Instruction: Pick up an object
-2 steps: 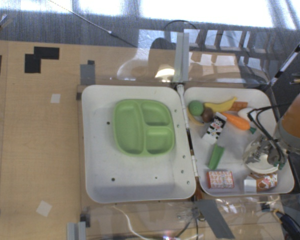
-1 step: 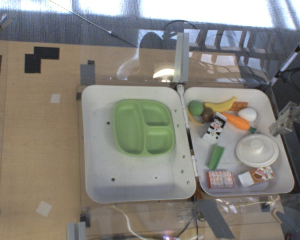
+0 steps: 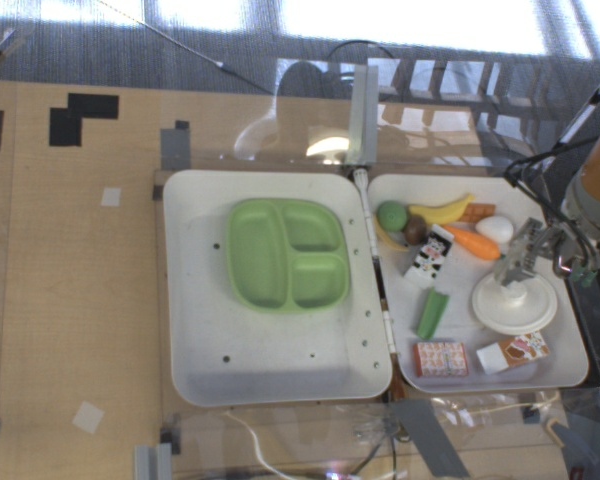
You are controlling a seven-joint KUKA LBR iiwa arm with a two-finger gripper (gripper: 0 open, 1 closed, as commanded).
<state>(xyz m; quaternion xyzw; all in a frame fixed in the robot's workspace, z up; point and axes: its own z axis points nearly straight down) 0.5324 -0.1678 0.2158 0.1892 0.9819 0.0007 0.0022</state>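
Best done by lowering straight onto the white plate in the right bin, biting its raised centre or rim, then lifting slowly so nothing slides. Worth watching the crowding: orange carrot and white egg just beyond the plate, green stick to the plate's left, two small boxes just below it. Pincer poised at the plate's upper edge, fingers pointing down and seemingly touching it. Cannot tell how far spread; nothing seen clamped between them. Green divided tray well away from the plate, in the left bin.
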